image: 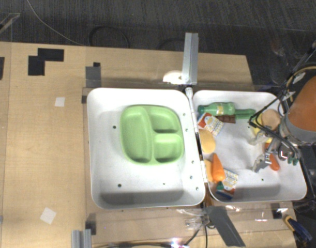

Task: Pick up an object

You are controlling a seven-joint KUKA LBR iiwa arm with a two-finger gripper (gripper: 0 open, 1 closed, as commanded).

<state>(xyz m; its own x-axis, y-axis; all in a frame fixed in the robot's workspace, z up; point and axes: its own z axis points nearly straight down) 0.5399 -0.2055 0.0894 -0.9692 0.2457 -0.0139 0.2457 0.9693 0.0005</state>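
The hand [265, 159] hangs low in the right bin [297, 187], near its right wall; whether its fingers are parted or grip anything I cannot tell. A small orange-red object [274, 164] lies just beside it. Farther left sit a green bottle [222, 109], a carrot [216, 168] and snack packets [211, 124]. The left bin [103, 190] holds a green divided tray [150, 133].

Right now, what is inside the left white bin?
The left bin holds one green divided tray. Whatever lies beneath the tray is covered, so I cannot see it.
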